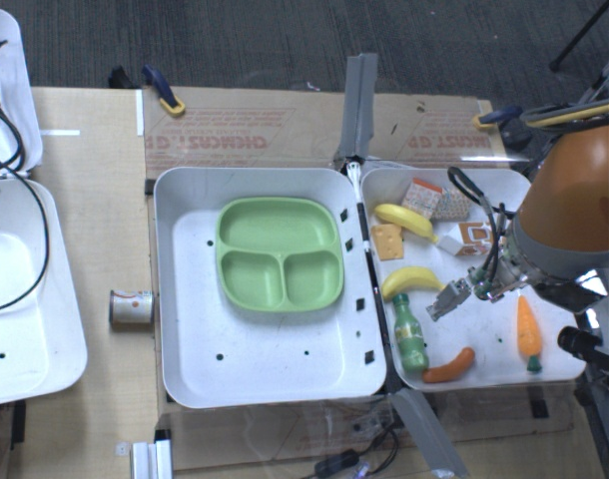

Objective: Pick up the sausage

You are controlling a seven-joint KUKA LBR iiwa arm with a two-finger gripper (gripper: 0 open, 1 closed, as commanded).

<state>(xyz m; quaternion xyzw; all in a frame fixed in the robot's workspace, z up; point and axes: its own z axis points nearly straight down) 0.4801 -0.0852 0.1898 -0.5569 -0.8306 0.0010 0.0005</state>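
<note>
The table (85, 148) holds two white bins. The left bin (185, 347) has a green tray (281, 252) in it. The right bin (494, 362) is full of play food. The big grey arm (574, 198) hangs over the right bin, and its gripper (449, 299) points down and left. I cannot tell if the fingers are spread or pressed together. The sausage (450, 365) lies near the front of the right bin, just below the gripper, and nothing holds it. I think the arm is reaching for it now. Next it should drop lower and close on the sausage. A green bottle (408, 333) sits just beside the sausage and could get bumped. A banana (411, 281) and a carrot (527, 332) are near too.
</note>
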